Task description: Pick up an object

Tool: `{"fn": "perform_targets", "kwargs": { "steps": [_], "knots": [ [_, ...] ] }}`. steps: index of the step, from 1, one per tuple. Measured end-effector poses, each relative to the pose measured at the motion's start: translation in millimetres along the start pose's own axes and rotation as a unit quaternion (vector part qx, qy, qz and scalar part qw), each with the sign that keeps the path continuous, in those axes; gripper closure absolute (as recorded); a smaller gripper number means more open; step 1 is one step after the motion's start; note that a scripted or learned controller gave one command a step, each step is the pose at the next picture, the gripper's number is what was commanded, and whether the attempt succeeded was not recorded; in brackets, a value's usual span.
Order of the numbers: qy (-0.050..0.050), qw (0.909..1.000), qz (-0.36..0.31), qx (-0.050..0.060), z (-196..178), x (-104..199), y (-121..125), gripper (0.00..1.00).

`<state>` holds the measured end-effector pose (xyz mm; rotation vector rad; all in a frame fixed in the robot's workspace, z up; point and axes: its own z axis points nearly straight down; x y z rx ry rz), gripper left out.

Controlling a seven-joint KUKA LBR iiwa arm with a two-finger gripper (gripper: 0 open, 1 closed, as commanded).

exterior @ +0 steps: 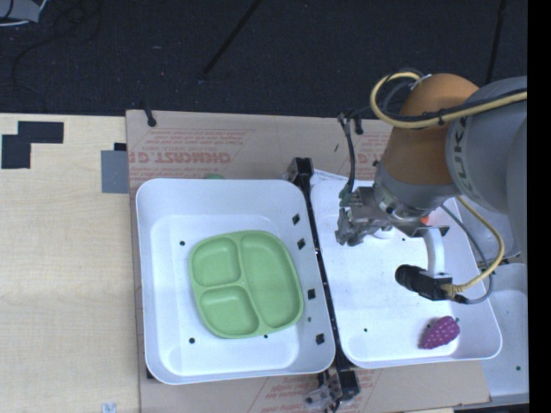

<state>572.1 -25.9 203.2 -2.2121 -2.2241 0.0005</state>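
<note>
Down in the right bin, a small purple bunch of grapes lay near the near right corner, its long axis running from lower left to upper right, the narrower end toward the left. Well apart from it, the gripper hung over the far left part of that same bin, close to the divider between the two bins; whether it was wide or narrow I could not tell, and nothing showed in its grasp. Above it rose the grey arm with its orange band. Over in the left bin, a green compartment plate sat near the middle.
</note>
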Motion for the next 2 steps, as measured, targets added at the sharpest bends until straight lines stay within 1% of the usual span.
{"fn": "perform_targets", "kwargs": {
  "steps": [1, 2],
  "knots": [
    [-0.001, 1.0000, 0.001, 0.000, -5, 42, 4, 1.00],
    [-0.001, 1.0000, 0.001, -0.001, -17, 93, 12, 1.00]
  ]
}}
